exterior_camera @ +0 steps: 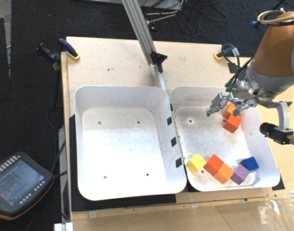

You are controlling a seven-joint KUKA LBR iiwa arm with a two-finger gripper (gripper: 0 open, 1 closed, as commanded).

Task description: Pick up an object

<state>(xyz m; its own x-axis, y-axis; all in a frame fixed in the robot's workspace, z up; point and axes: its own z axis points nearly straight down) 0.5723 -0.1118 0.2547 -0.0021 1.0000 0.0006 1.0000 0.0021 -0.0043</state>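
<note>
Overhead, the gripper [227, 106] is seen in the right bin [195, 117], at an orange block [231, 121].

Whether that block is pinched cannot be told — one grey finger [215, 106] juts left of it and the other is lost against the wrist, so the spread of the fingers cannot be judged either. The block is placed toward the bin's far right, just under the wrist. Along the near edge a cluster is gathered: a yellow block [196, 162], a red-orange block [214, 163], an orange-tan block [224, 173], a purple block [240, 173] and a blue block [249, 164], most of them touching. The left bin [89, 100] is set beside it. A teach pendant [18, 184] lies near left — its screen text is too small to be read, and no label is legible elsewhere.
</note>
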